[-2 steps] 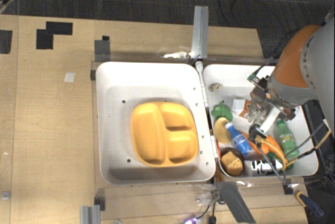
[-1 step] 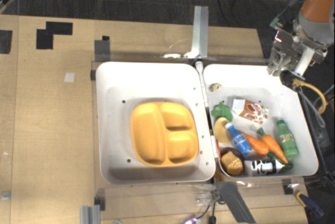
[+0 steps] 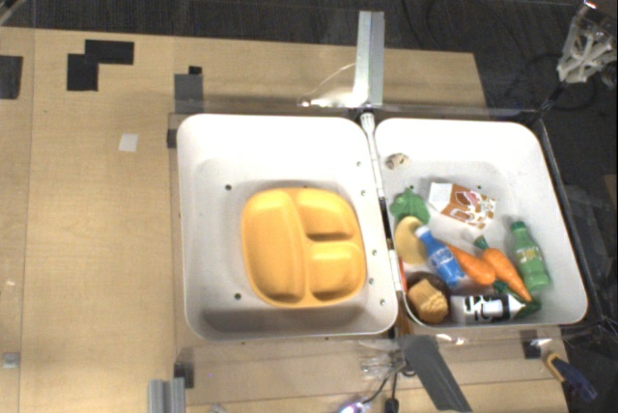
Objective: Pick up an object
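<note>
A grey metal bracket [image 3: 436,380] is lying at the near edge of the bench [image 3: 87,237], well down and to the left of the gripper [image 3: 585,46]. The gripper is hanging at the far right, off beyond the far right corner of the right bin [image 3: 483,136], over the dark floor. It is carrying nothing, and I cannot tell whether it is open or closed.

The left bin [image 3: 208,208] is sitting farthest to the gripper's left and is holding a yellow divided tray [image 3: 301,245], which is lying flat in its middle.

The right bin is sitting closer, down and left of the gripper, and the pickable objects are crowding its near half, all well apart from the gripper:
- A white snack packet [image 3: 463,206] is lying highest in the heap, nearest the gripper.
- A green bottle [image 3: 529,257] is lying along the bin's right side.
- An orange carrot [image 3: 497,271] is lying just beside it, touching a blue bottle [image 3: 442,259].
- A black and white can [image 3: 488,308] is lying against the near wall.
- A brown round item [image 3: 430,300] is sitting in the near left corner.
- A pale yellow item [image 3: 409,237] and a green toy [image 3: 410,206] are lying by the dividing wall.
- A small pale scrap [image 3: 396,160] is lying alone farther back.
</note>
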{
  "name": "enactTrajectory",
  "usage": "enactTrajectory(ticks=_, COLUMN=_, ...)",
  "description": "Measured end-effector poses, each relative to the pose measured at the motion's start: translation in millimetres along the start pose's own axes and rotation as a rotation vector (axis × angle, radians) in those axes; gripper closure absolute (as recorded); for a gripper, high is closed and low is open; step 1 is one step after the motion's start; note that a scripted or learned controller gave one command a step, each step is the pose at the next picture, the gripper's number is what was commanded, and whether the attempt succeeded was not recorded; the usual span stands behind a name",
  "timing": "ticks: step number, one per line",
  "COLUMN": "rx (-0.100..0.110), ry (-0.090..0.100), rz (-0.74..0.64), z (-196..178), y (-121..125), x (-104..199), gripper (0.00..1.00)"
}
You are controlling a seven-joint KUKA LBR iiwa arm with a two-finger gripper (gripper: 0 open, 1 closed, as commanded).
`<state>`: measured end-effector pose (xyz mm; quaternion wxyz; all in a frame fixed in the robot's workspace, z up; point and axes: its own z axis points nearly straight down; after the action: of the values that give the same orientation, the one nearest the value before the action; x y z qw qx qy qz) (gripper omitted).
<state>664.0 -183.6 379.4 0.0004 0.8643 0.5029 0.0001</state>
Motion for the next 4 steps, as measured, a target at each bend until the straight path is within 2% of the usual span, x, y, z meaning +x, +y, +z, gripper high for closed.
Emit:
enactTrajectory(ticks=1, rx=0.003, ry=-0.001, rz=0.139, z=79.7, y=-19.2, x=44.3, gripper=1.0)
enactTrajectory(ticks=2, rx=0.003, ry=0.0, rz=0.277, z=95.3, y=2.2, x=-0.9, gripper=1.0)
enactTrajectory(ticks=3, rx=0.0, ry=0.0, rz=0.277, z=-35.5, y=-2.9, x=-15.9, gripper=1.0)
enactTrajectory(ticks=4, rx=0.003, ry=-0.002, rz=0.264, z=-43.4, y=-2.5, x=-12.9, gripper=1.0)
